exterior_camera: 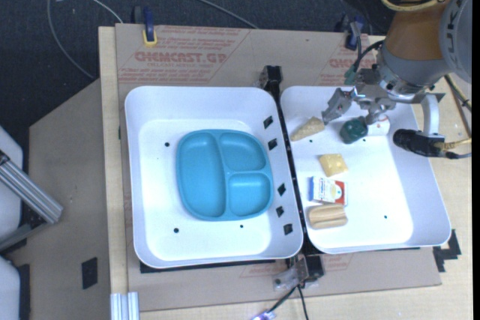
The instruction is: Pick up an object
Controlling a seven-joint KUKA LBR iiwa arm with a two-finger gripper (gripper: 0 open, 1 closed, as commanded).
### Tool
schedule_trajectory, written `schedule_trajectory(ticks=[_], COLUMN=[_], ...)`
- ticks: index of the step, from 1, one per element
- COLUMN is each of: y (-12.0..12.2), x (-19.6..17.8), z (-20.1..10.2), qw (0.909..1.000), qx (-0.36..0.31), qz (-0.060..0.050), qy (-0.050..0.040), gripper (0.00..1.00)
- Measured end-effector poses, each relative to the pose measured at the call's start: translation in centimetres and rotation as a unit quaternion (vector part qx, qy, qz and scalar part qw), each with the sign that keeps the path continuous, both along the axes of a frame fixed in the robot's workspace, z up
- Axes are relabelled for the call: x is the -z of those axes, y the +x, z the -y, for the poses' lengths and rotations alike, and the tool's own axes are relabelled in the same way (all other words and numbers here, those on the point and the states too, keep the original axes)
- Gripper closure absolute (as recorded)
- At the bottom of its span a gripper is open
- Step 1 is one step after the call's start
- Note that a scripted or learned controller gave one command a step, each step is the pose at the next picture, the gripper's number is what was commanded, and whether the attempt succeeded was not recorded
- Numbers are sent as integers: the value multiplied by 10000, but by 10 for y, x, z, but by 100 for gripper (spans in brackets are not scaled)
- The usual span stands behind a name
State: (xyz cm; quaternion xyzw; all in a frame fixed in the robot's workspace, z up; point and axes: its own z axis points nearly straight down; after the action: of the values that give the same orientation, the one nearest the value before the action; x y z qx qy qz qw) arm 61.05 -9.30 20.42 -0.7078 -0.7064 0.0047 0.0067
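Mostly bare front-right corner of right bin (pixel 420 225); gripper (pixel 352 107), spread wide, near back edge; wedge (pixel 307 129) lies tilted.

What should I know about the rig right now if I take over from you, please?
Gripper: over the far part of the right bin, open, holding nothing, jaws astride the space above the green object.
Right bin also holds: tan wedge, yellow block, red-and-white carton, tan roll.
Left bin: blue divided plate.
Done: nothing lifted.
Left: close on an object, likely the green one, and raise it.
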Motion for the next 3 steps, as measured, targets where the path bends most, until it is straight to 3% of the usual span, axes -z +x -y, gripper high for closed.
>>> schedule_trajectory(ticks=[1,3], y=[3,-1], x=[-8,89], z=[0,4], qw=[10000,10000], qx=[-12,-10], qz=[74,52], qy=[-7,-5], gripper=[0,0])
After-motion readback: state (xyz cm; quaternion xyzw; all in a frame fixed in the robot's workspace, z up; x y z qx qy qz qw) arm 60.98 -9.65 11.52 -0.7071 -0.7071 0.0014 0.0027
